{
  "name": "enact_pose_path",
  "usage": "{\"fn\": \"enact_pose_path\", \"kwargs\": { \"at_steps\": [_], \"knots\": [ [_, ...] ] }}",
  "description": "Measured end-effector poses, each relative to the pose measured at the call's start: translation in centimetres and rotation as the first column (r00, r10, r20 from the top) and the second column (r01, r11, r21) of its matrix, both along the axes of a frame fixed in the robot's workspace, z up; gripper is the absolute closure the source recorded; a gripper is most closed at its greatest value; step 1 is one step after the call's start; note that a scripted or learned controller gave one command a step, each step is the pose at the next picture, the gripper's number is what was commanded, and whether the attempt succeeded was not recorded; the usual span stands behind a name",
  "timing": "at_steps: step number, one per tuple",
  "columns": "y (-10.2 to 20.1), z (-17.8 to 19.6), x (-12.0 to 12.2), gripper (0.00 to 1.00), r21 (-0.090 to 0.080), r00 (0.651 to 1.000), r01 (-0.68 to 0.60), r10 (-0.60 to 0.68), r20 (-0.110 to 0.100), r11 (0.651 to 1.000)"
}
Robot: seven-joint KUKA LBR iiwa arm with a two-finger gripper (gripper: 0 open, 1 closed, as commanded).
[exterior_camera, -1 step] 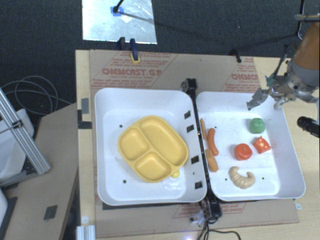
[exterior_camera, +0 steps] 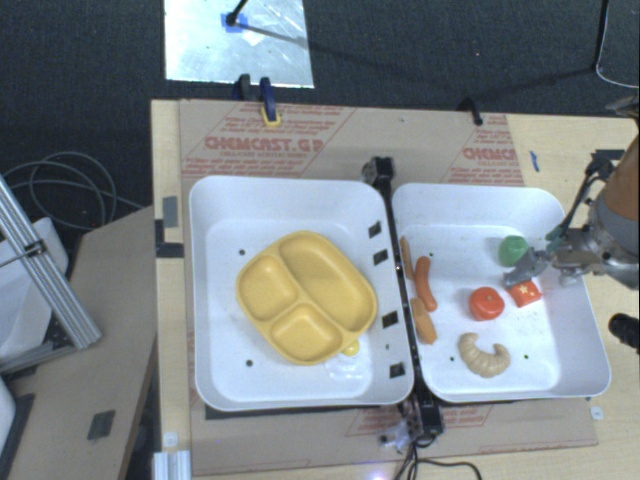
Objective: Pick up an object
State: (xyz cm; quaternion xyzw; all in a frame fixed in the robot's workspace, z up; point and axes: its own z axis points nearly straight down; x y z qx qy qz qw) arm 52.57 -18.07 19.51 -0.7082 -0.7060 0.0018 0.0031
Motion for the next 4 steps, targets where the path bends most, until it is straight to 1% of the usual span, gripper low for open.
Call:
{"fn": "enact_pose_path", "kwargs": {
  "at_steps": [1,2,3,4],
  "knots": [
    [-0.7,-8.7,-1.5,0.00,-0.005,1.000,-0.010,0.010,0.027,1.000],
    [7.8,-0.4,4.1,0.00,-0.002,1.000,-0.016,0.016,0.019,1.000],
    [9.7,10.3,-3.9,0.00,-0.001,1.000,-0.009,0.009,0.014,1.000],
    [14.1,12.9,-3.8,0.00,-0.001,1.000,-0.012,0.012,0.013,1.000]
  ]
}}
